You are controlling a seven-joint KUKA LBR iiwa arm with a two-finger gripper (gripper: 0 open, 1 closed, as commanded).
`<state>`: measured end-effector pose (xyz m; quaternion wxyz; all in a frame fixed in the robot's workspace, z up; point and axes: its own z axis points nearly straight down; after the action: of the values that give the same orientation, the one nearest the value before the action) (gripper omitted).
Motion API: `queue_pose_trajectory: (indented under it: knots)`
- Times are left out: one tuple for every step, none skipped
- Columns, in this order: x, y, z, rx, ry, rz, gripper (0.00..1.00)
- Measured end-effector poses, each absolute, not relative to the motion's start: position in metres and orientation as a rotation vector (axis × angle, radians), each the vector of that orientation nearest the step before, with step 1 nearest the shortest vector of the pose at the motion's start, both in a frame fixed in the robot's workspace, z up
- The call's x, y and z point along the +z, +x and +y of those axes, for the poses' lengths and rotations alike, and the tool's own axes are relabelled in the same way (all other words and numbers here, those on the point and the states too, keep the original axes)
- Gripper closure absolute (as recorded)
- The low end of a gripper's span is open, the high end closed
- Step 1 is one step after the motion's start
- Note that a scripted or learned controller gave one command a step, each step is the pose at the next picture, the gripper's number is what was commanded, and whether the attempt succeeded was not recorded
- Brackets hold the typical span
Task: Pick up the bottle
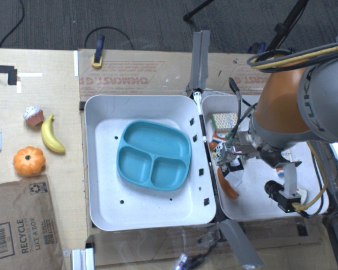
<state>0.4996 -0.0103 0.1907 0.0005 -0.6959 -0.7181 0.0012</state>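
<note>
My gripper (227, 157) hangs low over the left part of the right bin (253, 201), below the grey wrist and orange band (281, 103). It sits among small items: an orange carrot-like piece (228, 188) just in front of it, a red-orange scrap (214, 147) to its left, and a green-yellow sponge-like block (224, 120) behind it. The arm hides much of the bin's floor. A small blue bit (280, 173) peeks out under the arm; I cannot tell what it is.
The left bin (91, 151) holds a blue divided plate (155, 153). On the bench to the left lie a banana (52, 135), a small pumpkin (29, 161), a cupcake (32, 116) and a paper bag (17, 229).
</note>
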Motion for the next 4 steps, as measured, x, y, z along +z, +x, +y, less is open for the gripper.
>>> queue_pose_trajectory:
  knots:
    - [0.19, 0.53, -0.021, 0.006, -2.031, -2.396, 1.0]
    - [0.19, 0.53, -0.021, 0.006, -2.029, -2.397, 0.0]
    - [0.191, 0.525, -0.011, 0.005, -2.309, -2.129, 0.0]
    - [0.19, 0.477, -0.012, 0.007, -2.538, -1.847, 0.0]
